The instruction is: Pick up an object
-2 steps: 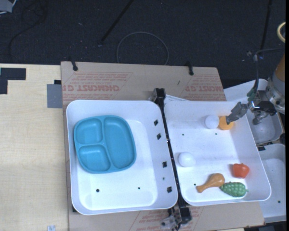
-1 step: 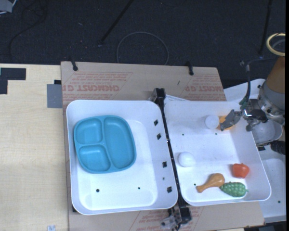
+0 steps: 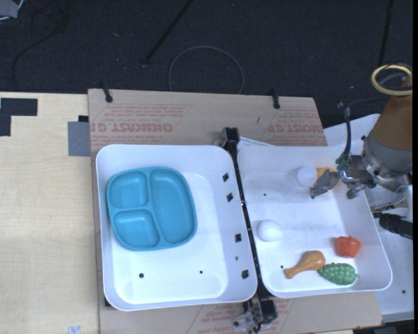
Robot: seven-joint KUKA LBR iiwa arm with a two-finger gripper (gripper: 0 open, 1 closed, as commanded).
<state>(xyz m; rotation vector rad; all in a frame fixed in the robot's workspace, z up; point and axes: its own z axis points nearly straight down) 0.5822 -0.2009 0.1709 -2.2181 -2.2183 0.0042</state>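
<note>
From the overhead camera, the arm comes in from three o'clock and its gripper [image 3: 338,183] hangs over the far right part of the right bin [image 3: 299,287], with the orange band just above the wrist. Two dark fingers [image 3: 322,186] splay apart with nothing between them, so I'd call it released and empty-handed. That spread looks like readiness for a grab rather than a carry.

A white ball [image 3: 306,175] sits at about nine o'clock from the gripper, just beside the nearer finger; it seems the likeliest target, though the finger may be touching it, I can't tell. Something small and orange [image 3: 323,170] peeks out beside the ball, too hidden to name.

The rest of the pickable things lie well apart toward six o'clock: a white egg [image 3: 269,230] near the divider, a red tomato [image 3: 347,245], a drumstick [image 3: 305,264] and a green bumpy vegetable [image 3: 338,274] touching end to end along the near wall.

The left bin [image 3: 160,291] holds a blue divided plate [image 3: 151,208], lying flat.
</note>
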